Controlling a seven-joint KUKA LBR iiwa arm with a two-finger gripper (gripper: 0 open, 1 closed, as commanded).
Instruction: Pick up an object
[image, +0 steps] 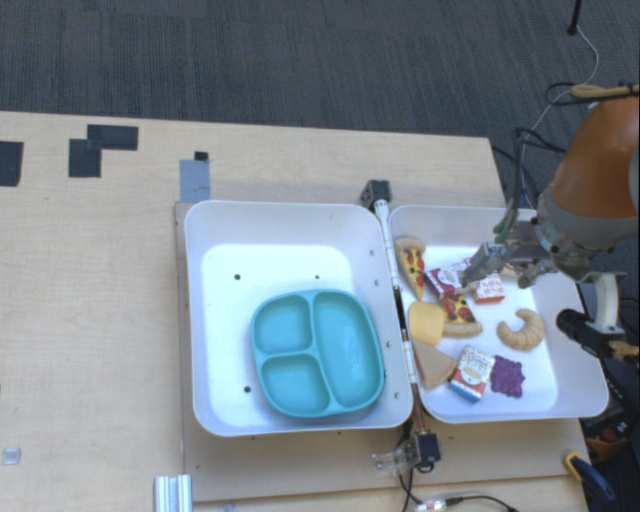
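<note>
My gripper (510, 268) hangs over the back of the right bin (580, 400), its two dark fingers spread open. One fingertip (484, 264) points left and the other (531, 279) points right. Just below them a small red and white packet (489, 291) lies on the bin floor, and nothing is held between the fingers. A tan croissant (523, 330) lies in front of the gripper. Left of it are a pizza slice (409, 262), a red wrapper (441, 282) and a yellow cheese block (426, 322).
Nearer the front of the right bin lie a tan wedge (433, 366), a small carton (471, 372) and purple grapes (508, 377). The left bin (215, 300) holds a teal divided plate (318, 352). The arm's orange band (600, 160) rises at the right.
</note>
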